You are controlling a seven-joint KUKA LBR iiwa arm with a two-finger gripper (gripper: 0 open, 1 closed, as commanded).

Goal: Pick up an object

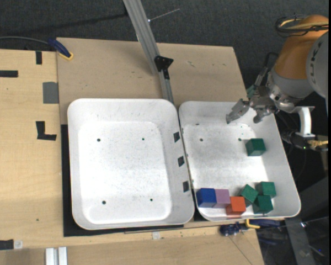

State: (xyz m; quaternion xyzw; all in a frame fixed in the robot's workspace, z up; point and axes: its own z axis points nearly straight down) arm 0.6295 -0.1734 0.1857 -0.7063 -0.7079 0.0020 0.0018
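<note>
A lone green block (255, 147) lies in the right bin (209, 148), toward that bin's far right part and well apart from the other pieces. It is a small cube with a darker side face, resting flat on the white floor.

Along the near edge of the same bin sits a cluster: a blue block (206, 196), a pale purple block (222, 196) just beside it, an orange block (237, 204) next to that, and three more green blocks (259, 196) crowded at the near right corner, touching or nearly so.

The gripper (246, 111) hangs over the far right corner of the right bin, beyond the lone green block and apart from it. Its two fingers are spread and nothing lies between them. The grey arm with its orange band (298, 59) comes in from the right.

The left bin (121, 164) stands side by side with the right one; both are shallow, white and speckled with dark marks. They rest on a pale wooden bench (99, 70) with black tape marks at its left. A slanted metal bar (146, 32) crosses the far side, above a dark grey floor (44, 4).
</note>
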